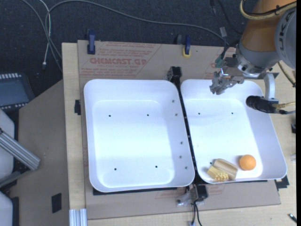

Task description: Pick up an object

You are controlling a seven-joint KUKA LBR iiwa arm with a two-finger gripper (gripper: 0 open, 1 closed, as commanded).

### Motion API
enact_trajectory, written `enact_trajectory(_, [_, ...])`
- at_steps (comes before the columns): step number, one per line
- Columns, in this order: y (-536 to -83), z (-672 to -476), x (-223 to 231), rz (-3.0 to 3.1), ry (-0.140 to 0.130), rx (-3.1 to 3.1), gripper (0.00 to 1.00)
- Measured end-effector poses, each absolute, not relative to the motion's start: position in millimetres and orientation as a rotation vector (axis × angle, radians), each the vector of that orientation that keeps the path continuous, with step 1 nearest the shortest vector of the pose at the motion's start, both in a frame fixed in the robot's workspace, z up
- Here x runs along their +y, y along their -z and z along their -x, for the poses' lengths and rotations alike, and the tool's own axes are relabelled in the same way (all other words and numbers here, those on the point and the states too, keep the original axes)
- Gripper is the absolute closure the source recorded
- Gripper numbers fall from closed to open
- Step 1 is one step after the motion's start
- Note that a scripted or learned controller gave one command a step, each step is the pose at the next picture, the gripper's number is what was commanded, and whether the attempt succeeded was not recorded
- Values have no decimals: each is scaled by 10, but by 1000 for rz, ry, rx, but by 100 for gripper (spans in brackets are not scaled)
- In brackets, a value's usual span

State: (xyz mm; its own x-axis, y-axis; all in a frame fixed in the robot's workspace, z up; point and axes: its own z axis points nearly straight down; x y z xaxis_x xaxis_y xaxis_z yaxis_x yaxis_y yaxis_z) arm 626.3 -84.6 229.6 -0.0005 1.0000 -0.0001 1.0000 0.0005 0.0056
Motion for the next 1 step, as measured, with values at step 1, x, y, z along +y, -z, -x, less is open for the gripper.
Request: enact_trajectory(1, [-2750,-6270,-847,-2218,-5,2219,100])
